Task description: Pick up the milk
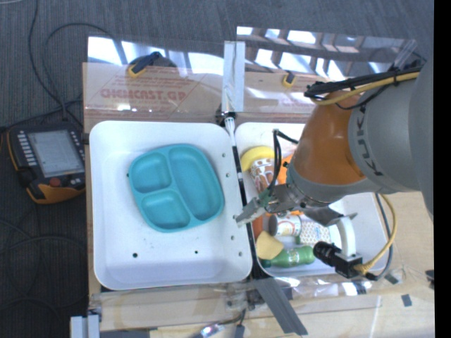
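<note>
Claw (pixel 271 204) of the arm sits low in the right bin (pixel 370 210), near the lower middle of the frame; we cannot tell how wide it stands or whether it has hold of anything. Just below it we see the milk (pixel 287 226), a small carton lying among a green bottle (pixel 292 257) and yellow pieces. The left bin (pixel 113 259) holds a blue divided plate (pixel 176 186).

The arm's wrist (pixel 331 164) hides most of the right bin (pixel 373 210). Beneath the gripper (pixel 257 206), the items are partly covered; whether its fingers grasp anything cannot be told.
</note>
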`<state>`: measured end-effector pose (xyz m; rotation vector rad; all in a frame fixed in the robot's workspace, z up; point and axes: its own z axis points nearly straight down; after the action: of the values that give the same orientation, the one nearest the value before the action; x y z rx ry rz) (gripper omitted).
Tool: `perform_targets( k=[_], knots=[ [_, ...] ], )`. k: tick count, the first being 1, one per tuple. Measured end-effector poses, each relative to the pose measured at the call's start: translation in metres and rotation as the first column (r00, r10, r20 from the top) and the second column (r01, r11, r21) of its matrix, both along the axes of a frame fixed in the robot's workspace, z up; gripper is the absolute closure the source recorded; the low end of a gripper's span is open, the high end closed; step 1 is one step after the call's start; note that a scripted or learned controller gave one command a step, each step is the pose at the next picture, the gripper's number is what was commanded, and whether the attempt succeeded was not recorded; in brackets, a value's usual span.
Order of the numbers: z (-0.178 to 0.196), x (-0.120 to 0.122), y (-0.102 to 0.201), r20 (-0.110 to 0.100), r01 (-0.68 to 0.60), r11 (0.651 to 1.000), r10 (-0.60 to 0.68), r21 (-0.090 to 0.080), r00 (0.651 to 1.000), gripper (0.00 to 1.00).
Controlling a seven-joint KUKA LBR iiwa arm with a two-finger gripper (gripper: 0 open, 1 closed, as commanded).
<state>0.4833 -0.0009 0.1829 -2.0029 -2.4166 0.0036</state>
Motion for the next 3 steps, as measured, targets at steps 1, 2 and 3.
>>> perform_targets(
  k=[1, 2, 3],
  knots=[
    [0.051, 0.0, 0.051, 0.001, -0.043, 0.999, 0.043, -0.002, 0.999, 0.0],
    [0.225, 0.019, 0.0, 0.004, 0.126, 0.992, -0.126, -0.003, 0.992, 0.0],
    [0.112, 0.0, 0.006, 0.001, 0.025, 1.0, -0.025, -0.002, 1.0, 0.0]
  ],
)
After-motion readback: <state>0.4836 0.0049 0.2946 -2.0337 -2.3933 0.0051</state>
